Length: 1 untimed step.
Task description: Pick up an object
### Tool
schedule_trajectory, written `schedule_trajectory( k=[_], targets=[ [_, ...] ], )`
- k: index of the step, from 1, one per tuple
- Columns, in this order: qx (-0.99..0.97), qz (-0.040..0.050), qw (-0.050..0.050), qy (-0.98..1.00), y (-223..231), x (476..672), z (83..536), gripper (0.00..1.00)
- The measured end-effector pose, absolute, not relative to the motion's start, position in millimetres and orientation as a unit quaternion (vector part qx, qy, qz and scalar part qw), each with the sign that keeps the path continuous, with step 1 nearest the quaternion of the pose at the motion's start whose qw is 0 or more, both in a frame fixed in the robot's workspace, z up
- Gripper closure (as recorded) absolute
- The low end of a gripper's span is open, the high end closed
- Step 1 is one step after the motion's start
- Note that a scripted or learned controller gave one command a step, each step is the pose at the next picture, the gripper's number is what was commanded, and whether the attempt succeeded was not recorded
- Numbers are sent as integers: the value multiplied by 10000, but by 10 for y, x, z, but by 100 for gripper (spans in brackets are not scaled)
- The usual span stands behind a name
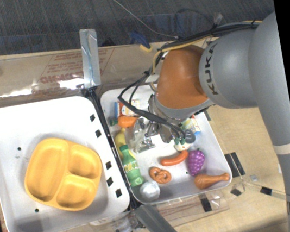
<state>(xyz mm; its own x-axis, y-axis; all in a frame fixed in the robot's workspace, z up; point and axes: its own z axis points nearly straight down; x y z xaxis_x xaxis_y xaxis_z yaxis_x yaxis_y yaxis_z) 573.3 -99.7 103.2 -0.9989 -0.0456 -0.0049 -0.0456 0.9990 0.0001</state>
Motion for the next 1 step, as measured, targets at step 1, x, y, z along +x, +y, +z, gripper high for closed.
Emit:
schedule_trajectory(
  k=[1],
  targets=[
    [601,-2,54,9982,-718,6147,2171,100]
  ],
)
